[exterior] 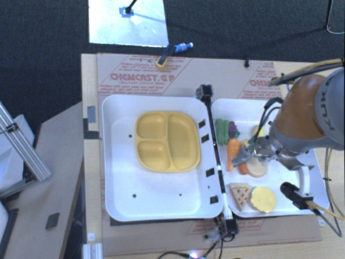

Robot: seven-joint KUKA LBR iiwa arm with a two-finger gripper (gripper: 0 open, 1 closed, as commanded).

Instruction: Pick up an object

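bench point(135, 72): a pale board printed with red lettering is seen under both bins, with dark carpet beyond it.
left bin point(116, 198): a shallow white bin is set on the left half of the bench; a yellow tray is held inside it.
right bin point(245, 104): a shallow white bin is set just beside the left one, parted from it by a black divider strip; the toy food is gathered in it.
arm point(304, 115): the grey arm with its orange band is reached in from the right and is held over the right bin, hiding part of that bin's right side.
yellow tray point(167, 141): a three-compartment tray is laid flat near the middle of the left bin.
gripper point(252, 151): it is lowered among the food, near the carrot and the round bun; whether the fingers are open or closed cannot be told.
yellow disc point(263, 199): laid near the right bin's front edge.
pizza slice point(240, 195): laid just beside the yellow disc, on its left.
carrot point(232, 152): laid lengthwise by the divider.
round bun point(257, 169): placed just below the gripper.
green vegetable point(222, 130): laid above the carrot.
purple grapes point(233, 128): set just beside the green vegetable.
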